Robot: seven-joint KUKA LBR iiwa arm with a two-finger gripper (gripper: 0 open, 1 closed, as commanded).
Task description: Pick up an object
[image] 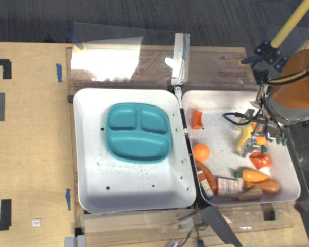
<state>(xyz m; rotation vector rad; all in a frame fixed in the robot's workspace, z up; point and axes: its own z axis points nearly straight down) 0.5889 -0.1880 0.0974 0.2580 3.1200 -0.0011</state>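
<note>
Worktop with two white bins: tool point(255, 138) lowered among toy food point(247, 181) near the right bin's point(216, 107) right edge, grip state indiscernible; nothing seen lifted, pick judged outstanding.

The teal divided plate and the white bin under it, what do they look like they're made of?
The teal plate looks like moulded plastic, matte, with soft rounded compartment edges and even colour. The left bin seems to be white plastic or coated metal; its smooth, slightly glossy surface leaves that open.
</note>
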